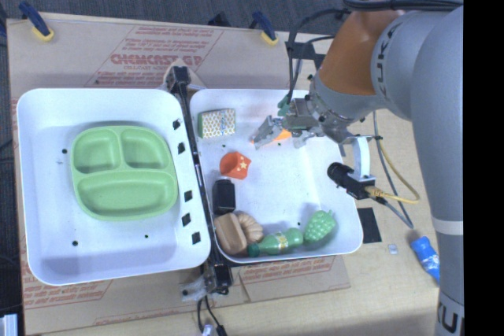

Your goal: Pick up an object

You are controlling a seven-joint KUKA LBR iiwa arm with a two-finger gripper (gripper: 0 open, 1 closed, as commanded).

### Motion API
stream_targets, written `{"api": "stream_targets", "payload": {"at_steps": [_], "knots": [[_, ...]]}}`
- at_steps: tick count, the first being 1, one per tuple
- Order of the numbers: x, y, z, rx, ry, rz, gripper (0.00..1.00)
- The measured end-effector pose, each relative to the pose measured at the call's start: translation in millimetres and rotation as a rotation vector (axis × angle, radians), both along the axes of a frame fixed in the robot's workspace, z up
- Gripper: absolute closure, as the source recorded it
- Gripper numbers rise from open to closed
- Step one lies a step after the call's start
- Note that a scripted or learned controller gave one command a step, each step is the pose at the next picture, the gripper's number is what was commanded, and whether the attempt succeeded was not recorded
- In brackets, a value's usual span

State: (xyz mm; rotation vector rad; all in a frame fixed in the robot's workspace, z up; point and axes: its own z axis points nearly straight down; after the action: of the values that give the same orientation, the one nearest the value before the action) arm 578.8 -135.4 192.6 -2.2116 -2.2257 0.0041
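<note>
My gripper (268,132) hangs over the upper middle of the right bin (315,177), coming in from the right. A small orange piece (282,137) shows right against the gripper; whether it is gripped is unclear. Below and to the left of the gripper lies a red-orange toy (234,164). Further left, a pale green and yellow block (216,123) rests near the bin's upper left corner. Along the bin's lower edge lie a black item (224,195), a brown bread-like toy (236,230), a green bottle-shaped toy (276,241) and a green grape bunch (319,226).
The left bin (39,232) holds a green divided plate (124,171). A black clip strip (189,169) runs along the seam between the bins. The arm's cables and a black fitting (346,179) overhang the right bin's right side. A blue item (425,257) lies on the bench at right.
</note>
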Motion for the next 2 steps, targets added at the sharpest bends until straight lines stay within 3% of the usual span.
{"api": "stream_targets", "payload": {"at_steps": [1, 2], "knots": [[-8, 43, -102, -0.001, 0.001, -0.192, 0.00], [-8, 43, -92, -0.001, 0.004, -0.188, 1.00]]}}
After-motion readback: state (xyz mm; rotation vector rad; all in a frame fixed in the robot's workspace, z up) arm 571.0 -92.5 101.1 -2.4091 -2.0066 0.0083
